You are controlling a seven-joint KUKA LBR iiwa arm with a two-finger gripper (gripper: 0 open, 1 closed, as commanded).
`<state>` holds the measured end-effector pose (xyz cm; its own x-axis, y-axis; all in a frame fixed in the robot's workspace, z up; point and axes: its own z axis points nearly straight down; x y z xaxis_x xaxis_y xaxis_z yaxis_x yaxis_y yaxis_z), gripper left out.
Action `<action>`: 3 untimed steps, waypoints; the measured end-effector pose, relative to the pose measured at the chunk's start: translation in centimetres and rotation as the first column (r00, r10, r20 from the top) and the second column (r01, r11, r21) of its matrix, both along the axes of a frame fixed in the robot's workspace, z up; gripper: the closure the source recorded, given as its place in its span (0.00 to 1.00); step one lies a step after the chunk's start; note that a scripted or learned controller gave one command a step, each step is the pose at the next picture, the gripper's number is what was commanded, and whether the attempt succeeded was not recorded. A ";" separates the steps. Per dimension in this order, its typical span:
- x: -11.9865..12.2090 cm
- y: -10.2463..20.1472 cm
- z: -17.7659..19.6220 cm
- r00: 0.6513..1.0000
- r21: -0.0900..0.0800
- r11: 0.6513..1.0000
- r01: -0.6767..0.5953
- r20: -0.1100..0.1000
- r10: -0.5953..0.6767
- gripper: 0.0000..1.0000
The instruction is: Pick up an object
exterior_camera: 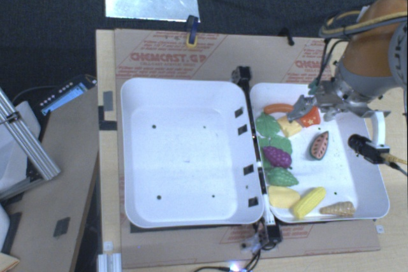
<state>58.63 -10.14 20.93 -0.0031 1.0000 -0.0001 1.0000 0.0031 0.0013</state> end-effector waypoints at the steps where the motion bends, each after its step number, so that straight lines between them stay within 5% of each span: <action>1: -6.6 2.0 -12.9 1.000 0.004 1.000 0.004 -0.003 -0.004 0.00; 2: -1.2 0.0 -12.1 1.000 0.000 1.000 -0.002 0.008 0.002 0.00; 3: 3.0 -6.3 -12.1 1.000 -0.003 1.000 0.003 0.009 -0.003 0.00</action>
